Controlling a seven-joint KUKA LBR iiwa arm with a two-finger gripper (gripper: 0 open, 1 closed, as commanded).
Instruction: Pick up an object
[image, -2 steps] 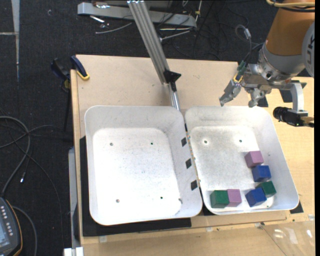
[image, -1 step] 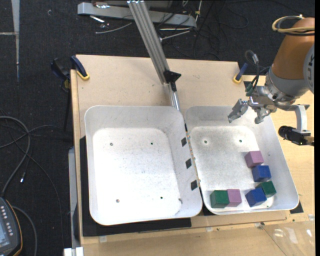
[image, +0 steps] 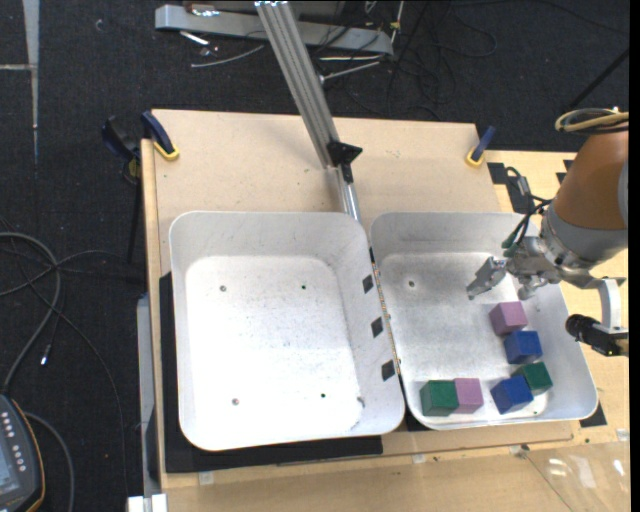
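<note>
Several small blocks lie in the right bin (image: 420, 240). A purple block (image: 508, 317) sits near the right wall, with a blue block (image: 523, 346) just in front of it. Along the front wall are a green block (image: 438, 397), a pink-purple block (image: 468, 394), a second blue block (image: 512, 392) and a small green block (image: 539, 376). My gripper (image: 505, 285) hovers over the right bin just behind the purple block. It is open, its fingers (image: 484, 279) spread with nothing between them.
The left bin (image: 190, 300) lies beside the right one on the wooden bench. A slanted metal pole (image: 305, 90) comes down to the gap between the bins at the back. The grey arm (image: 590, 215) enters from the right.
</note>
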